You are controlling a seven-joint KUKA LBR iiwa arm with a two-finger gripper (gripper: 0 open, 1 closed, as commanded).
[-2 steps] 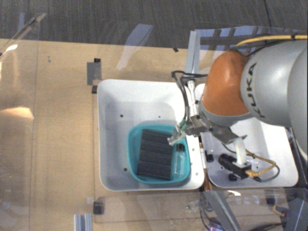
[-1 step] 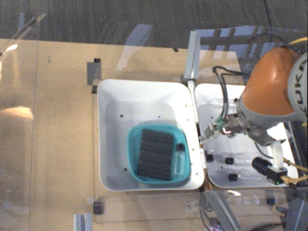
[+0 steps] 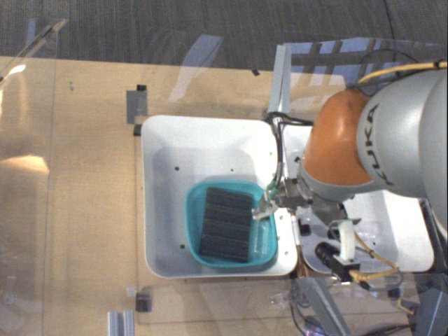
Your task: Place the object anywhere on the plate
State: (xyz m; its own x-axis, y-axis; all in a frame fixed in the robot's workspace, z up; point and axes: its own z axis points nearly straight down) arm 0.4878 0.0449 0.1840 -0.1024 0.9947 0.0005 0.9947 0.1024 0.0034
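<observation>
A teal plate (image 3: 193, 219) sits in the front right part of the left bin (image 3: 164, 180). A dark grey ridged block (image 3: 225, 224) lies flat on the plate and covers most of its middle. My gripper (image 3: 267, 206) hangs over the plate's right rim, just right of the block and apart from it. The arm's orange band (image 3: 339, 145) and wrist hide most of the gripper from above.
The right bin (image 3: 406, 240) lies under the arm, largely hidden by it. Cables and a black fitting (image 3: 336, 254) hang off the wrist over that bin's front left. A metal post (image 3: 280, 82) stands behind the wall between the bins.
</observation>
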